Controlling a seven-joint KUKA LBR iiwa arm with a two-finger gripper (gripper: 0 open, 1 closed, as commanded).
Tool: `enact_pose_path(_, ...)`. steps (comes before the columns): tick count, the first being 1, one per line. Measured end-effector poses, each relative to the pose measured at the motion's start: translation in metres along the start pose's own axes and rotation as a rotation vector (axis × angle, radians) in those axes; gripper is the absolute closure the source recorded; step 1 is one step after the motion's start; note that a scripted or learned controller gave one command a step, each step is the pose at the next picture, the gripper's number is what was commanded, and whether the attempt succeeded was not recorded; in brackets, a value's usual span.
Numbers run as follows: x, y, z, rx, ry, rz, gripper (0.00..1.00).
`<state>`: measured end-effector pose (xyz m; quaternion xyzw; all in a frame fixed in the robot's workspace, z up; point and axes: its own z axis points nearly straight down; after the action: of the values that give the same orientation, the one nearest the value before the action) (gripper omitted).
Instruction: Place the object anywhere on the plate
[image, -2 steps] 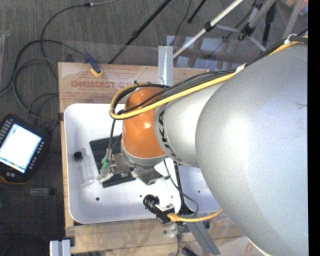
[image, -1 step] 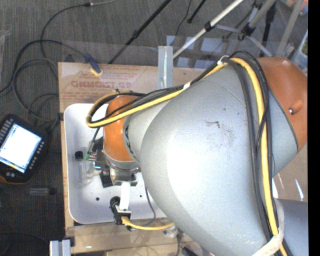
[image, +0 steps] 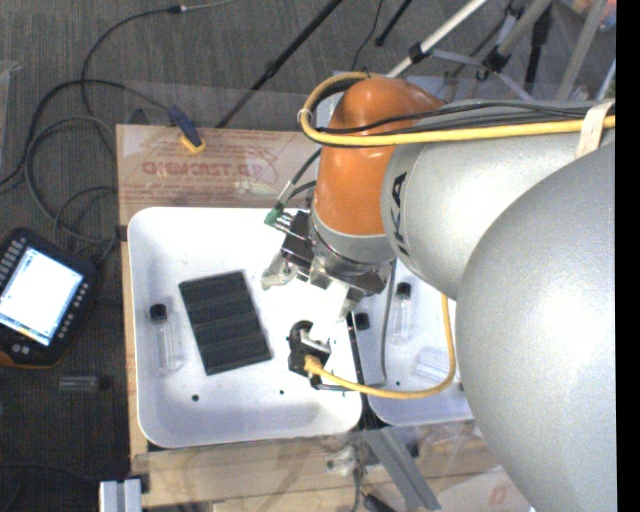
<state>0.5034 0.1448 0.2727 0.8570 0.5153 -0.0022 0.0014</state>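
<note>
Apparently illegible red print (image: 205, 167), black plate (image: 225, 322)

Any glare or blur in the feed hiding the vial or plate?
Camera view: even light, no harsh glare on the left bin; plate sharp and dark; clear vial faint against the white; right bin largely blocked by the arm.

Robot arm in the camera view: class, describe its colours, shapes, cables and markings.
The bulky, rounded grey robot arm has a smooth casing, with a glossy orange dome-shaped band above its wrist. A thin yellow cable runs along its top and loops around the orange band. Black lettering marks the grey casing.
</note>
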Motion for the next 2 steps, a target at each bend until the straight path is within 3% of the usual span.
enact_pose_path(1,0.074,-0.027,0.074,0.002,-0.002,0.153,0.00)
enact_pose_path(2,0.081,-0.013,0.017,0.000,0.001,-0.679,0.00)
